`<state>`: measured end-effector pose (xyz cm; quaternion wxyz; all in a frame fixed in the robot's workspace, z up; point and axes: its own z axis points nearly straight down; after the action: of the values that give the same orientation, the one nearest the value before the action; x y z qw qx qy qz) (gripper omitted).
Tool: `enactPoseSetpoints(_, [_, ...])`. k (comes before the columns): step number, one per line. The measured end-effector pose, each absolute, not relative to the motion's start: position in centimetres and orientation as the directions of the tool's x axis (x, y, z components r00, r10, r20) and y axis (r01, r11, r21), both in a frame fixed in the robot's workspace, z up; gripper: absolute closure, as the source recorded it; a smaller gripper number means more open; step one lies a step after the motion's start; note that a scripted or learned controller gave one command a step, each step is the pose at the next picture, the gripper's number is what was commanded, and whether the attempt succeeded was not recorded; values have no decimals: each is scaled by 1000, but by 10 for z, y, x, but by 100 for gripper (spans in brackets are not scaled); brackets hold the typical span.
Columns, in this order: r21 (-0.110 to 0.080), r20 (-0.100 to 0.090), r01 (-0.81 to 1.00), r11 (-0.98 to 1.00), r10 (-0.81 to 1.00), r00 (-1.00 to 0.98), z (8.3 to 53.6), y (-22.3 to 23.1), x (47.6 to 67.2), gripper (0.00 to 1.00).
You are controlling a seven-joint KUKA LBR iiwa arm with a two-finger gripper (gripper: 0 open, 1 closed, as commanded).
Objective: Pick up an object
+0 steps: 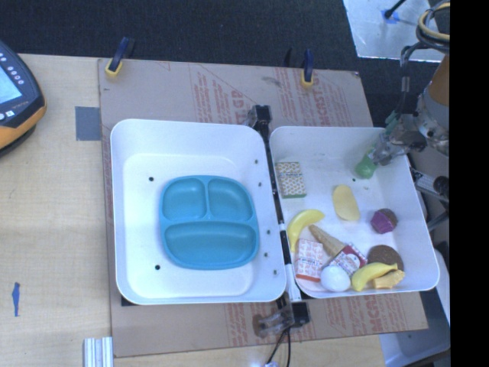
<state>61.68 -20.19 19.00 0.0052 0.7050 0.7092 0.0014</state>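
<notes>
Camera view: the gripper sits at the right bin's far right corner, touching a green object; its state cannot be told. Toy foods, including a banana, crowd that bin. The left bin holds a blue divided plate.

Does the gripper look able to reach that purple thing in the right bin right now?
Probably yes. The purple object lies apart from its neighbours near the right bin's right wall, with nothing above it, and the gripper sits nearby at the bin's far right corner.
</notes>
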Motion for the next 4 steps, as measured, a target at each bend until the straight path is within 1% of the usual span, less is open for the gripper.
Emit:
enactPoseSetpoints(1, [-2,-1,1000,6,1000,-6,184,-200,613,0])
enactPoseSetpoints(2, [-5,-1,1000,8,1000,-8,87,-207,656,0])
enactPoseSetpoints(3, [-12,3,1000,2,1000,-2,91,-178,569,0])
enactPoseSetpoints(4, [0,-1,1000,7,1000,-7,92,-158,611,0])
